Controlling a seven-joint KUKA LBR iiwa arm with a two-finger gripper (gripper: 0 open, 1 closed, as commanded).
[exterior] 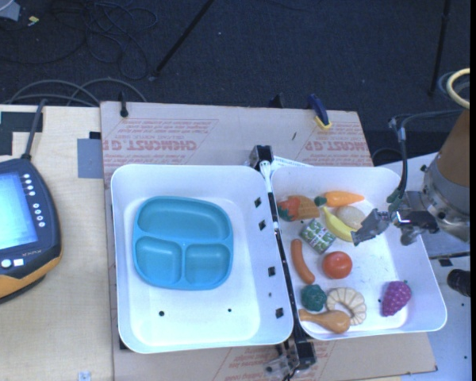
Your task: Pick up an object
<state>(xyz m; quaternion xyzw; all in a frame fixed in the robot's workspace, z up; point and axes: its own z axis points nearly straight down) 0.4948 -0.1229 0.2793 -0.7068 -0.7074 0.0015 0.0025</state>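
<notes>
The right bin (428, 316) holds several toy foods. Along its far side lie an orange carrot (343, 198), a red-orange piece (297, 207), a yellow banana (335, 225) and a pale round piece (351, 215). A green-and-white block (316, 235), a red sausage (302, 261) and a red tomato (337, 264) sit mid-bin. Near the front are a green broccoli (314, 298), a ridged tan pastry (350, 302), a tan squash (330, 321) and purple grapes (395, 297). My gripper (370, 227) hangs low just right of the banana and pale piece, above the tomato.
The left bin (143, 324) carries a blue divided plate (182, 240). A central divider (274, 236) separates the bins. A handheld pendant with a screen (12, 225) lies at the far left of the bench. The arm's wrist and cables (432, 205) overhang the right bin's right edge.
</notes>
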